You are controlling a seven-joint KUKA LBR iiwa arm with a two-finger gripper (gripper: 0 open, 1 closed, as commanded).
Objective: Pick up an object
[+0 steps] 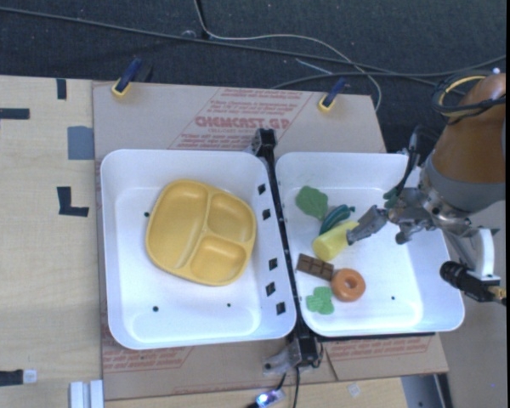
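The right bin (425, 308) holds several small items: a green leafy piece (311, 201), a teal piece (337, 215), a yellow block (330, 245), a brown chocolate bar (314, 268), an orange donut (349, 285) and a small green piece (320, 300). My gripper (384, 230) hangs low over the middle of this bin, just right of the yellow block. Its fingers stand apart, so it is open, and nothing is between them. The left finger (366, 225) reaches the yellow block's right end.
A yellow divided plate (201, 231) lies in the left bin (123, 253). A black divider with clips (276, 253) runs between the two bins. Bare bin floor (408, 279) lies right of the items, under the arm.
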